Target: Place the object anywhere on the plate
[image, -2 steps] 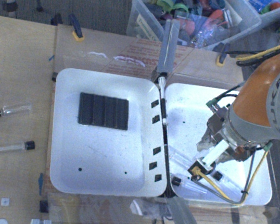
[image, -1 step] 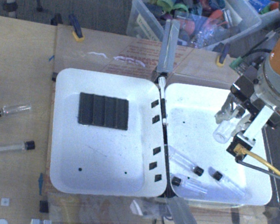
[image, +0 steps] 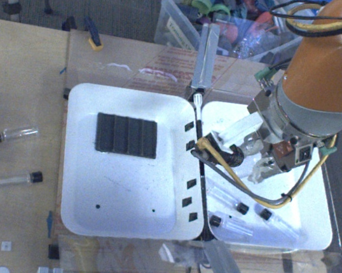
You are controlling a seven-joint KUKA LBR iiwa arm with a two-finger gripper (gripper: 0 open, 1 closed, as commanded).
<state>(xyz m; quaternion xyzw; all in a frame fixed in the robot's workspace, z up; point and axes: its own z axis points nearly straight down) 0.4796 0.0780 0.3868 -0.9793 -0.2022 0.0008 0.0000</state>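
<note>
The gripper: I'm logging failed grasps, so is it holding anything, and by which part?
Cannot be told. The gripper hangs over the right bin, above the clear vials, and nothing shows between its fingers.

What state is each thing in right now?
End effector: over the right bin, fingers hidden.
Black plate: flat in the left bin, nothing on it.
Clear vials: lying loose in the right bin.
Left bin: holds the plate.
Table vials: lying on their sides.
</note>
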